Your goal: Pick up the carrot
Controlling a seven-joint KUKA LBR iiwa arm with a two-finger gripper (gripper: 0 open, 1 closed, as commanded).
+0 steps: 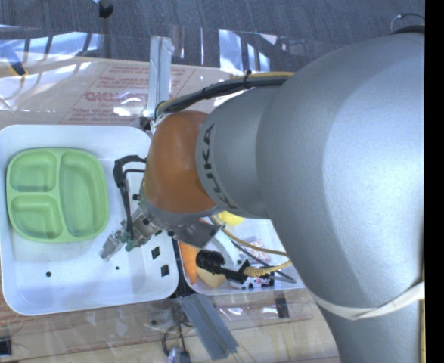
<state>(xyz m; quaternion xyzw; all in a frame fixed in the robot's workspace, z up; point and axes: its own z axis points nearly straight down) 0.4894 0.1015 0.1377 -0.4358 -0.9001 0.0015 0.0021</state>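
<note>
End effector (pixel 114 246) hangs at 5 o'clock in the left shallow white bin (pixel 25 297) — finger state unclear; orange carrot (pixel 188 261) ungrasped — pickup pending.

Bright, even light from above. Glare streaks the clear plastic sheet (pixel 48 51) beyond the white bin (pixel 25 293). The close grey arm (pixel 343 172) looks soft, slightly unfocused.

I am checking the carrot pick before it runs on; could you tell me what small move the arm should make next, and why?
Probably a short move back toward the right bin. The gripper hangs over the left bin, beside the green divided plate, while an orange piece, possibly the carrot, lies in the right bin, mostly hidden under the arm.
</note>
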